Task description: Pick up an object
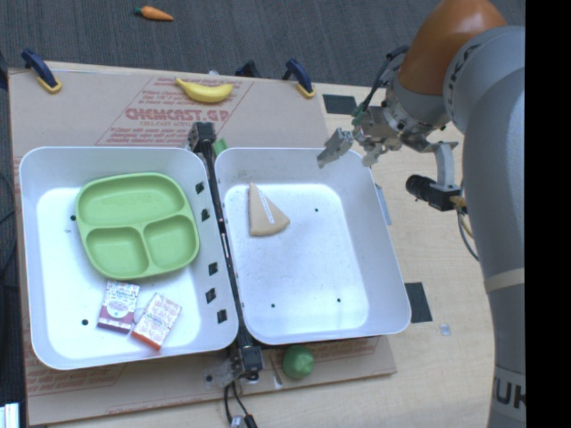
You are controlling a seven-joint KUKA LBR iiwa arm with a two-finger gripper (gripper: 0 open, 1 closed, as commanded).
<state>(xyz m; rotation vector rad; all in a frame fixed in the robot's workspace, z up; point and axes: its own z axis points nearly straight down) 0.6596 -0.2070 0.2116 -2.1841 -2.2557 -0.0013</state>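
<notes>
My gripper (353,150) hangs over the far right corner of the right bin (375,266), its two fingers spread open with nothing between them. A tan wedge-shaped slice (265,212) lies in the far left part of that bin, well to the left of and below the gripper. In the left bin (36,239) sits a green divided plate (136,223). Two small packets (119,306) (157,319) lie side by side near that bin's front edge.
A yellow banana (205,88) rests on the cardboard behind the bins. A green ball (299,361) lies at the front edge below the right bin. An orange carrot (156,12) is on the floor far back. Blue clamps (300,76) hold the board's back edge.
</notes>
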